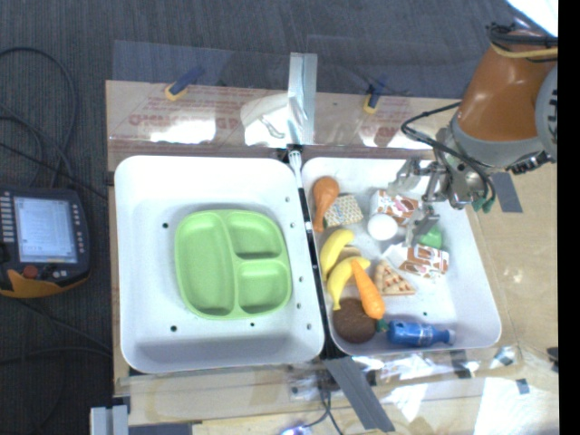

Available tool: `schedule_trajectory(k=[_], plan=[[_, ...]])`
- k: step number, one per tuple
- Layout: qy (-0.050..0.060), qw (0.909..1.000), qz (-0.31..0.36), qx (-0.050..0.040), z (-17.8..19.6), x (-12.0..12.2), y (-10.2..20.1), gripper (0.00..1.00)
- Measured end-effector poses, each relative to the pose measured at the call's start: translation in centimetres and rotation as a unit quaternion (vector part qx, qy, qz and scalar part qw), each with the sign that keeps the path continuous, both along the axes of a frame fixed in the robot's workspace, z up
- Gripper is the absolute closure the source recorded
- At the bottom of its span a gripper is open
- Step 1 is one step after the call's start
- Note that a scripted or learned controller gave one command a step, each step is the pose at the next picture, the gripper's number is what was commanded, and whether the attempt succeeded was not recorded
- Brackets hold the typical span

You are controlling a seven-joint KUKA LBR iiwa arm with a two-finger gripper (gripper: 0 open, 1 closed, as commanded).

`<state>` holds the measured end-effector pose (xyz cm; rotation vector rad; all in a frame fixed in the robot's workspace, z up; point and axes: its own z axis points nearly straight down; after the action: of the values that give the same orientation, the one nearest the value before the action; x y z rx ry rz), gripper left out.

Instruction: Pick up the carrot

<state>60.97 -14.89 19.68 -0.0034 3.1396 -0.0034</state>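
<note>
The gripper (pixel 433 188) hangs low over the far right part of the right bin (pixel 471 284), above the small packets there. Whether it is open or closed, I cannot tell, and nothing is seen held in it. The carrot (pixel 366 290) lies well apart from it, toward the near side of the bin, just right of the bananas (pixel 337 259) and touching them. Its near end rests against the brown round thing (pixel 353 320). I think the arm should travel to the carrot, turn across its length, and descend at its middle, so the bananas are not pinched.
</note>
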Motion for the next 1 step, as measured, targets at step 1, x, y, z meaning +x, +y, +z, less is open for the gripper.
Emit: schedule_trajectory(k=[1], plan=[[0.003, 0.9992, -0.040, 0.0019, -3.87, -8.01, 5.64, 0.00]])
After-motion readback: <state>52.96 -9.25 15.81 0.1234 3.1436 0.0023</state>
